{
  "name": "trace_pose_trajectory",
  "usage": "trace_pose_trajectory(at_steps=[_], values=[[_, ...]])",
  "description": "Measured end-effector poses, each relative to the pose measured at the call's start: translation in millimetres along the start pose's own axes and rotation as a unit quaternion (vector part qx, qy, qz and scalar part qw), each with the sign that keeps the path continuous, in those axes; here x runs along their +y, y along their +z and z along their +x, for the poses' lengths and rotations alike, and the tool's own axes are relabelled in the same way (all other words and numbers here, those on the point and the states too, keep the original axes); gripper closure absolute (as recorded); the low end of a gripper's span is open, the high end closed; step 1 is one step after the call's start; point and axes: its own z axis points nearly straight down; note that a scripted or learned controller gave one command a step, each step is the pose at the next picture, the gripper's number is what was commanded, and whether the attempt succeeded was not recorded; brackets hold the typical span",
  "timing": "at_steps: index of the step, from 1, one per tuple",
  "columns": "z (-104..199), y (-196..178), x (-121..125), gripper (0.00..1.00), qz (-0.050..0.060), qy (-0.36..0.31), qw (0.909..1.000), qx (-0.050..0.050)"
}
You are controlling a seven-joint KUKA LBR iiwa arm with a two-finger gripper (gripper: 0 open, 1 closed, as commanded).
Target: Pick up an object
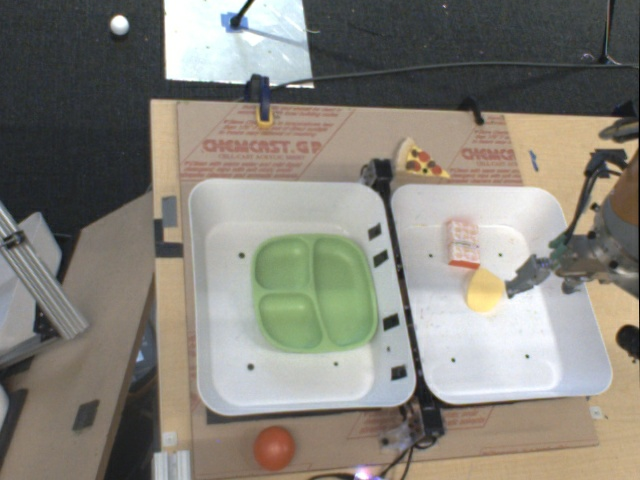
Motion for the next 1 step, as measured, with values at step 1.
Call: trace_pose_trajectory(at_steps=[1], values=[[0.2,-5.0,2.4,0.00,-0.005,-0.001,1.0000,-0.001]])
